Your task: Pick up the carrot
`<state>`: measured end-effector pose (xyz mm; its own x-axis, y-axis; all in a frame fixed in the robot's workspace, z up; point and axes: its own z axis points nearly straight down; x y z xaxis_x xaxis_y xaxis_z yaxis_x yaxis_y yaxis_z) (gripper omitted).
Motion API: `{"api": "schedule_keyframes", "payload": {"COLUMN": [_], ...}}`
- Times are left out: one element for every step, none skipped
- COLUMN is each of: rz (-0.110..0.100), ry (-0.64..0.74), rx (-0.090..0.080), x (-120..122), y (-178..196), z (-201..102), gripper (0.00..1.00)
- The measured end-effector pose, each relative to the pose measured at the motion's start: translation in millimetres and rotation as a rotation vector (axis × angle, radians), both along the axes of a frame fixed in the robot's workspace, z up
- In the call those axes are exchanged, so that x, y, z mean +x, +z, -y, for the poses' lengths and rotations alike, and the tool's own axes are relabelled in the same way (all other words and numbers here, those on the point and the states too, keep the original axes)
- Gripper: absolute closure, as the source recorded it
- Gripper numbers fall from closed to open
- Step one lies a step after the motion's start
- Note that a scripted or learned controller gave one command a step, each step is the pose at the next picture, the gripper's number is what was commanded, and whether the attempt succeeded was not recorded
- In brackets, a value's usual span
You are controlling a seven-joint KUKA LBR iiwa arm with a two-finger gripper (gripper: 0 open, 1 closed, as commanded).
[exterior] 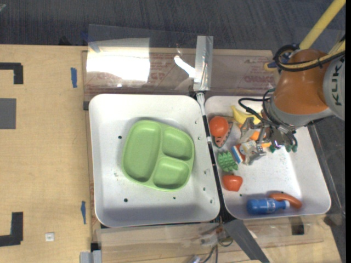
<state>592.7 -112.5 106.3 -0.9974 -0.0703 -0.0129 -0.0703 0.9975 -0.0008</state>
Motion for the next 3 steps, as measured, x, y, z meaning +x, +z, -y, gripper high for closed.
{"api": "schedule_keyframes", "payload": {"rz": [0.004, -0.017, -0.004], "ry": [0.043, 0.165, -0.215], "rx": [-0.001, 0.001, 0.002], "x": [33.5, -36.4, 16.5], "y": [133.0, 15.5, -11.0], "z": [-26.6, 22.5, 22.2], "gripper": [1.0, 1.0, 1.0]}}
